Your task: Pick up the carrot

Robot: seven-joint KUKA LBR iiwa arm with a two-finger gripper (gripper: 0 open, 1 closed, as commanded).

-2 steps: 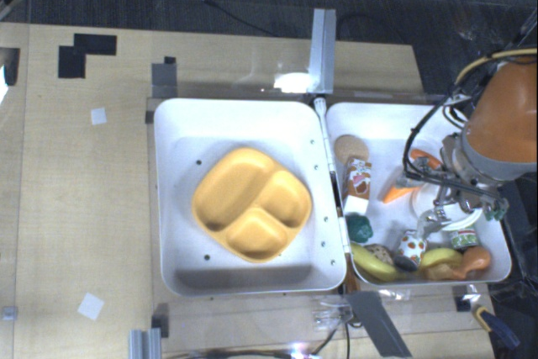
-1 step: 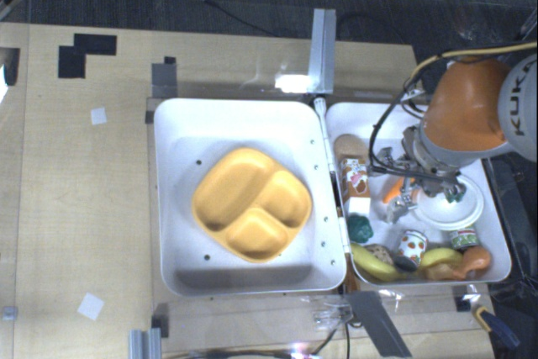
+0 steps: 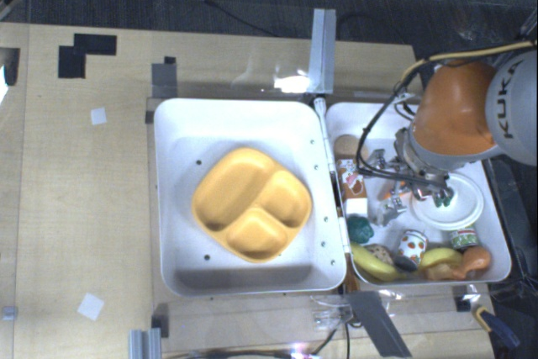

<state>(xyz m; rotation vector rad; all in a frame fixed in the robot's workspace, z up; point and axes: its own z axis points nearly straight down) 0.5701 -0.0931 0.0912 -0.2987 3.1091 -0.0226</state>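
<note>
In the right bin (image 3: 498,241), the gripper (image 3: 402,199) hung low over the crowded toys, likely to reach one. I could not tell its grip. The carrot (image 3: 467,261) lay apart in the near corner, beside a banana (image 3: 375,262).

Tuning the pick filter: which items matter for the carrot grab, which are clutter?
Job: gripper; orange piece beside it, probably the carrot; right bin.
Lying about: yellow plate, banana, white dish, teal lump, spotted ball.
</note>
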